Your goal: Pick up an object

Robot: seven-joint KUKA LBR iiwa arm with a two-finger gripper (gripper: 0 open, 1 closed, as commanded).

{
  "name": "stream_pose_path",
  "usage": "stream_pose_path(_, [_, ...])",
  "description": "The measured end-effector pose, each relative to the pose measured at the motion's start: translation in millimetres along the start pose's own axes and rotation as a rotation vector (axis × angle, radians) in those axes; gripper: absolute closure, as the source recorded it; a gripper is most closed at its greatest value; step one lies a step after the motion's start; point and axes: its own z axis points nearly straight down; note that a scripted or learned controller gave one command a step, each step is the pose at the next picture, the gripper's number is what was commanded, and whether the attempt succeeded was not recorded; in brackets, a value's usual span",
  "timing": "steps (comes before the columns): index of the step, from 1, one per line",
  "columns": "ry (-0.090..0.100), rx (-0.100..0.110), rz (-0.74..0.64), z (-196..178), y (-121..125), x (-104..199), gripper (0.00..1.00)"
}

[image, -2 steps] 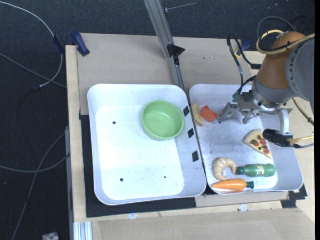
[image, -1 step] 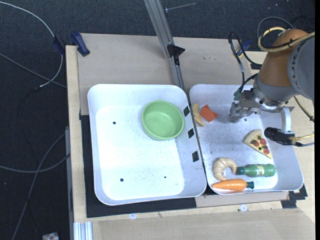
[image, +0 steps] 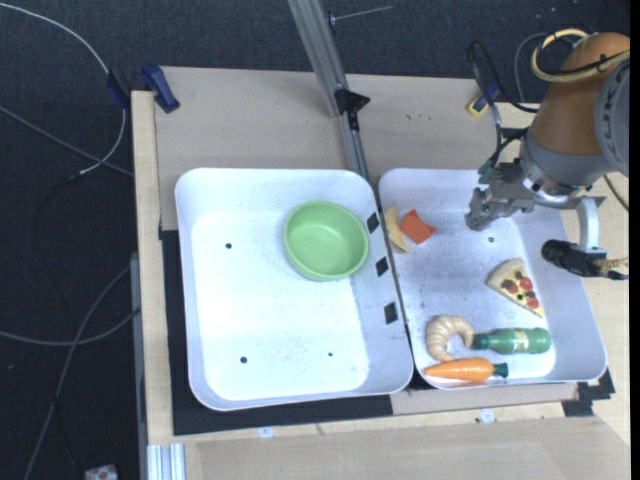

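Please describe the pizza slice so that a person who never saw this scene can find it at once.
Look in the right bin, toward its right wall. The pizza slice lies there, above the green bottle. It is the one flat triangle, pale with red spots.

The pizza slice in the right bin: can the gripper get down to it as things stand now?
Probably yes. The pizza slice lies flat and apart from the other items, with bare bin floor around it, and the gripper hangs above the same bin.
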Motion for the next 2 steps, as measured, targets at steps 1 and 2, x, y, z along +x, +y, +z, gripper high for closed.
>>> stream_pose_path(1, [0.000, -0.002, -0.002, -54, 8, 9, 1.00])
stream_pose_path(2, [0.000, -0.003, -0.002, -108, 15, 19, 1.00])
